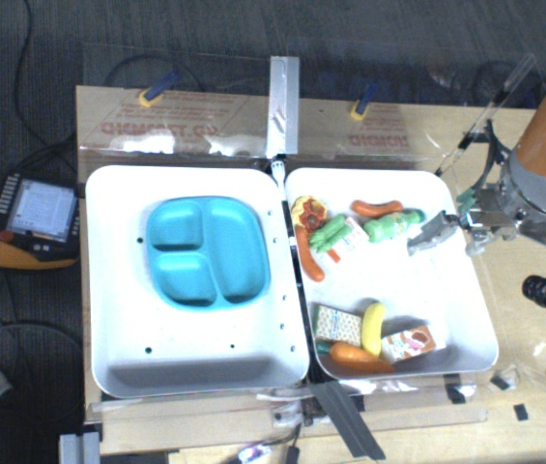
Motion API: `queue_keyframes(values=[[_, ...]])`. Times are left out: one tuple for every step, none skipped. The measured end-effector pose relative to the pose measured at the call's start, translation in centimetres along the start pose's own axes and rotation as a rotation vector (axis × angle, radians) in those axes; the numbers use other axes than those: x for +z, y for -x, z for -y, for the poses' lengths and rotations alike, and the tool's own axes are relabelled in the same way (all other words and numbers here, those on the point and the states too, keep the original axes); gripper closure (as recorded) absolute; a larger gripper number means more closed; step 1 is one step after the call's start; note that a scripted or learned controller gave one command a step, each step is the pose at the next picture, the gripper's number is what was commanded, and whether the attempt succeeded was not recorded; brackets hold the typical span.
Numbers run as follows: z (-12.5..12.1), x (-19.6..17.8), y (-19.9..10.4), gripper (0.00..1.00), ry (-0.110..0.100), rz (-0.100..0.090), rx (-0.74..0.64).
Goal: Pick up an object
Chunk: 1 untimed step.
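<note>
Where the arm reaches in over the right bin's (pixel 466 288) right edge:
Gripper (pixel 434 233): fingers' spread unreadable, grasp unclear.
Nearest: green bottle (pixel 393 225), just beside.

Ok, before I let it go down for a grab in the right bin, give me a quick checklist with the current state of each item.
1. Gripper over the right bin: ok, above its upper right part.
2. Nothing between the fingers: cannot tell.
3. Target nearby: ok, the green bottle and the sausage lie just left of the gripper.
4. Gripper directly above a target: not ok, bare floor sits beneath it.
5. Banana cluster at the near wall: crowded, not ok for a clean grab.
6. Blue tray in the left bin out of the way: ok.
</note>
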<state>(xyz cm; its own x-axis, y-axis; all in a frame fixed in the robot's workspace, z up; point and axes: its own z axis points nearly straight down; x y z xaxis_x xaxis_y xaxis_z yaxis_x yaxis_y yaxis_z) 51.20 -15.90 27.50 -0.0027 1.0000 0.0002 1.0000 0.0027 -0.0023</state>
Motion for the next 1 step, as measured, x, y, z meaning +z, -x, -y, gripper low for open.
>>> queue_keyframes(values=[[2.52, 5.96, 1.66, 0.00, 0.000, 0.000, -0.010]])
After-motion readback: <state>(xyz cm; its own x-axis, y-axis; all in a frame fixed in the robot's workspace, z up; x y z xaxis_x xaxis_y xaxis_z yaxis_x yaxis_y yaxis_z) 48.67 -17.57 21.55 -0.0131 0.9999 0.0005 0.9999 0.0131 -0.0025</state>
